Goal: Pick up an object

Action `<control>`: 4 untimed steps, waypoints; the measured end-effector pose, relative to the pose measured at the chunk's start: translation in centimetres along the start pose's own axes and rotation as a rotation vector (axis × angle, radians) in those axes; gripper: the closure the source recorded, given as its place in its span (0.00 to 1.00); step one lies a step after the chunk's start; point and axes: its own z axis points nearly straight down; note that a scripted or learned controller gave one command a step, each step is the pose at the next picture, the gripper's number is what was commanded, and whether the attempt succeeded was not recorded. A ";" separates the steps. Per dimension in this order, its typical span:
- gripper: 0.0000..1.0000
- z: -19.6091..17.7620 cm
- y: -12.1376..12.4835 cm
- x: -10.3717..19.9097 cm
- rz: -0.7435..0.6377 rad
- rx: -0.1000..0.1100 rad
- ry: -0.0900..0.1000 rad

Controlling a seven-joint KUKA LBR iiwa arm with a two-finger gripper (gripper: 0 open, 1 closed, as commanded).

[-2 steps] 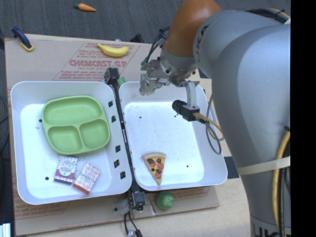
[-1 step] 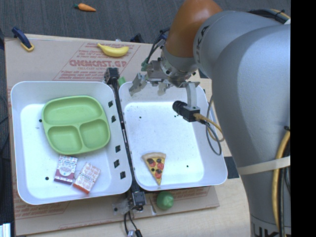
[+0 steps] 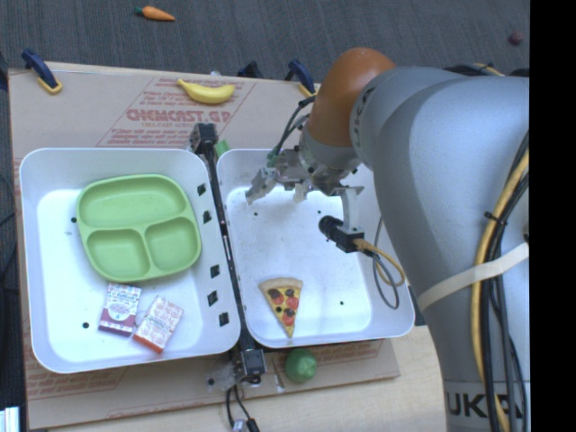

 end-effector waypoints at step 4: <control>1.00 -10.0 -14.3 16.7 -0.003 -0.001 0.000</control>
